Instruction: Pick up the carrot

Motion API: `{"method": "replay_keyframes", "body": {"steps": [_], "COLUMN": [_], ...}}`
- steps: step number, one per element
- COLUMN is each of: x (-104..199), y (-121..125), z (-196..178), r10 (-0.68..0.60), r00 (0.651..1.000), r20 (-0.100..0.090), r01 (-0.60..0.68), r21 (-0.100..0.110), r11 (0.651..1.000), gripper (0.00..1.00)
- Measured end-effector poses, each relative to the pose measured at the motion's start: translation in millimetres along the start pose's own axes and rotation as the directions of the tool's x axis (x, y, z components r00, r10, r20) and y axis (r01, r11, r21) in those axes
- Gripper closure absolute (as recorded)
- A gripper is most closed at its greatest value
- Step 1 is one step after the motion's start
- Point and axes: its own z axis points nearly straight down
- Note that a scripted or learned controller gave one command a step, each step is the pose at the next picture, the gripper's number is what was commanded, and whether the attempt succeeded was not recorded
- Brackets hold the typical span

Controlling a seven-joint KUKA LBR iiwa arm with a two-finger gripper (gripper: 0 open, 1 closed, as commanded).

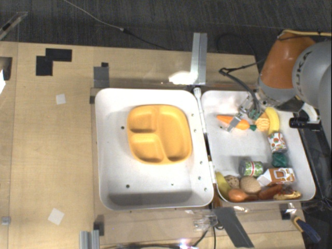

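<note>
Over the right-hand bin (306,154) we see our end effector (244,119) lowered near the far wall, with the grey arm and its orange band (282,66) rising behind it toward the upper right. Its two fingers sit right at the thick, right end of the carrot (232,121), which lies flat on the bin floor with its pointed tip aimed away to the left. We cannot tell whether the fingers are apart or closed on anything, because the wrist and cabling blur together with the carrot's end at this angle. Just to the right of the end effector lie a yellow banana (272,119) and a small yellow corn piece (262,123), with a bit of green showing between them and the fingers. Further right and slightly nearer the camera stands a small labelled can (277,142), and beyond it a dark green packet (280,160). Well toward the camera from the end effector, along the near wall of the same bin, we find a green tin (252,168) on its side, a white-and-orange carton (280,176), a potato-like brown lump (249,184), an orange-brown round fruit (237,194) and a reddish sausage shape (270,192) crowded together. Far to the left of the end effector, across the divider, the other bin (111,180) holds a yellow sectioned tray (157,134) lying flat in its middle. Both bins rest on the pale wooden worktop (46,154).
</note>
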Motion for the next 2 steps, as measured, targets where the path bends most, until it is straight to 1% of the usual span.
{"method": "replay_keyframes", "body": {"steps": [1, 2], "x": [-2, 32], "y": [3, 29], "z": [-15, -47], "r10": [-0.007, 0.143], "r00": [1.000, 0.990], "r20": [0.010, 0.003], "r01": [0.007, -0.143], "r21": [-0.006, -0.004], "r11": [1.000, 0.990], "gripper": [1.00, 1.00]}}
